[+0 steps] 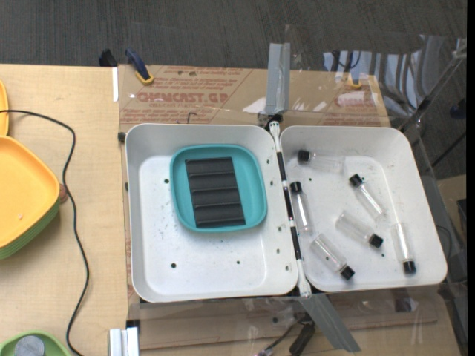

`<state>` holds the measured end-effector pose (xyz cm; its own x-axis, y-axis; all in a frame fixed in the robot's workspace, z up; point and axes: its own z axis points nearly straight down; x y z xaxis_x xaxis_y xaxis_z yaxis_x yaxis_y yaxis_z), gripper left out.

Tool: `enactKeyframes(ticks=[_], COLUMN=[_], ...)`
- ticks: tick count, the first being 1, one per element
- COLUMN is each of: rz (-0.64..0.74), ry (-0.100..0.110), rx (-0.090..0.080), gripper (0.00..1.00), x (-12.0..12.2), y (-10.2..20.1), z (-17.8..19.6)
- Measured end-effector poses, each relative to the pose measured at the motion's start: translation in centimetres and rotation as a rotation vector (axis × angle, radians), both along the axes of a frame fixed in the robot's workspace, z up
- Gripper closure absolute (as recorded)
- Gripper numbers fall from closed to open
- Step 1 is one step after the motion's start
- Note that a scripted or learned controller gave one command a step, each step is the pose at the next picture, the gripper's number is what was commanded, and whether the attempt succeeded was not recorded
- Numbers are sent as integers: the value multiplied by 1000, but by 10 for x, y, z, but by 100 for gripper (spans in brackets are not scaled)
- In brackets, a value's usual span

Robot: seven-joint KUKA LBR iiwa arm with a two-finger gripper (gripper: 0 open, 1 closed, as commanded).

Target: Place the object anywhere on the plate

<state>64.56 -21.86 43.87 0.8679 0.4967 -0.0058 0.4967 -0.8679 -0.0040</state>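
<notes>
At the near edge, on the wooden bench left of the bins, stands a green round thing [26, 345], and a black cable [75, 221] runs from there toward the far side. The right bin [424, 199] holds 6 clear vials with black caps, all lying flat and apart from each other. Nearest is vial 1 [332, 258], with vial 2 [403, 247] by the right wall. A little farther is vial 3 [360, 230] in the middle, then vial 4 [299, 205] along the left wall and vial 5 [365, 193]. Vial 6 [315, 159] lies at the far left corner. None of them is on the plate.

The teal plate [254, 191] sits in the far half of the left bin [135, 228], with a dark ribbed insert [215, 191] on it. Yellow dishes [22, 191] rest at the bench's left edge. Behind the bins is printed cardboard [193, 95], a blue and yellow clamp [139, 65] and a grey upright post [278, 80]
</notes>
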Motion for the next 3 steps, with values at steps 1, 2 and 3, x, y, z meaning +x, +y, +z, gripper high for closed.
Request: enactKeyframes(ticks=[1,2,3], rz=[-112,-222,-317], ry=[-2,-2,-2], rx=[-1,-1,-1], gripper=[0,0,0], x=[0,6,4], y=[-3,-4,-4], z=[1,1,1])
